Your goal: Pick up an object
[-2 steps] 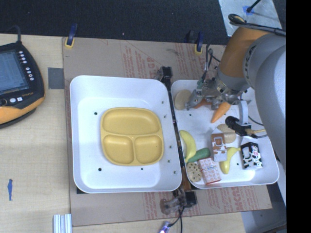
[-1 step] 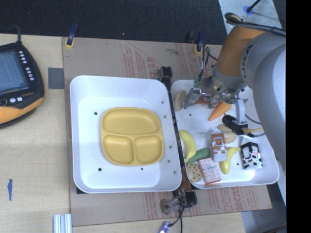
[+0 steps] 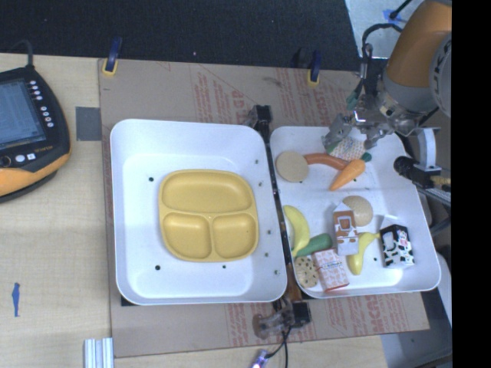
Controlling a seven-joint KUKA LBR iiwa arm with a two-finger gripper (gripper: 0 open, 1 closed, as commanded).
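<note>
My gripper [image 3: 354,135] hangs over the far end of the right bin [image 3: 426,278], its fingers spread apart. A tan waffle-patterned piece [image 3: 350,147] shows between and just below the fingertips; I cannot tell whether they touch it. Right by it lie an orange carrot [image 3: 349,173], a red-orange sausage [image 3: 325,159] and a round beige disc [image 3: 291,165]. Nearer the front are a banana [image 3: 298,225], a green piece [image 3: 313,244], a bread roll [image 3: 358,208], a brown-and-white carton [image 3: 345,232], a red box [image 3: 331,271], a cookie [image 3: 305,271] and a cow-print carton [image 3: 396,246].
The left bin [image 3: 134,205] holds a yellow divided plate [image 3: 209,213]. A teach pendant [image 3: 27,129] lies on the bench at the far left. Clamps [image 3: 263,117] join the bins at the middle. The arm's grey and orange body [image 3: 418,44] stands at the upper right.
</note>
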